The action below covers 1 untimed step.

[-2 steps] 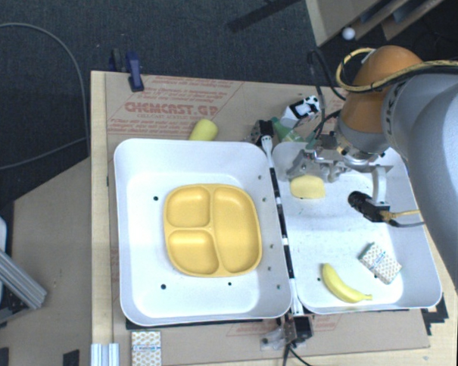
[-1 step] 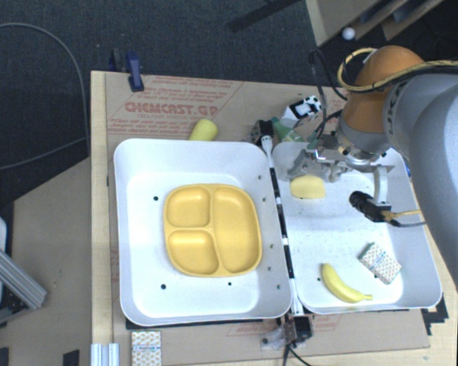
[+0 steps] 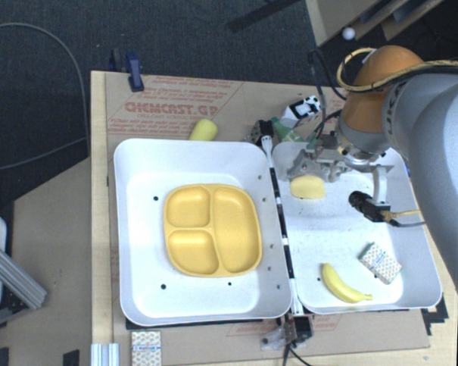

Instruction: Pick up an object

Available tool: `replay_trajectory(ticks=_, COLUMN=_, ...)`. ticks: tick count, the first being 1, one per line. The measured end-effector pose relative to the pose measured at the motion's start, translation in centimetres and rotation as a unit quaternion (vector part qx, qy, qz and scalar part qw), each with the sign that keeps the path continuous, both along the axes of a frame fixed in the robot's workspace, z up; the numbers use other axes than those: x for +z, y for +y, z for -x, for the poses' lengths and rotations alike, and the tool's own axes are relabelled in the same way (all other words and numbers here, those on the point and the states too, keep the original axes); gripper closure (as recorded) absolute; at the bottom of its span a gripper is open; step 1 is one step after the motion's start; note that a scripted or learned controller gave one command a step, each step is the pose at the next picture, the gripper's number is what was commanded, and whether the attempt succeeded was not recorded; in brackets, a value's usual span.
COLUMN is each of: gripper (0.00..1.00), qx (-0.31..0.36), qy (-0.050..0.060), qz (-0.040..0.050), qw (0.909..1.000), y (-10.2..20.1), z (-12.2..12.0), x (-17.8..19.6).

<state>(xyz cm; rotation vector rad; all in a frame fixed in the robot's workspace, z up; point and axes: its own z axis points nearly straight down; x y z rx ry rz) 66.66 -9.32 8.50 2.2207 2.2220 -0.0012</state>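
A robotics lab: a grey arm [image 3: 432, 134] over two white bins [image 3: 133, 288] on a board surface [image 3: 102, 135], cables [image 3: 38, 41] trailing across dark carpet [image 3: 183, 25].

The bench [image 3: 179, 108] bears two white bins [image 3: 134, 273] [image 3: 414, 289] and a yellow cylinder [image 3: 204, 129].

The grey arm [image 3: 431, 142] runs off the right edge, covering the right white plastic bin's [image 3: 330, 221] far corner; the tool's [image 3: 321, 166] grip is unreadable.

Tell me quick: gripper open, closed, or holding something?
Gripper: cannot be told. It sits low at the back of the right bin, right above a pale yellow lump; a grasp isn't visible.
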Motion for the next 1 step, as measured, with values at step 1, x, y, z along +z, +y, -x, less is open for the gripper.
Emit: replay_trajectory(ticks=1, gripper=0.0, qx=0.0, qy=0.0, qz=0.0, qw=1.0, y=0.05, z=0.0, x=0.0)
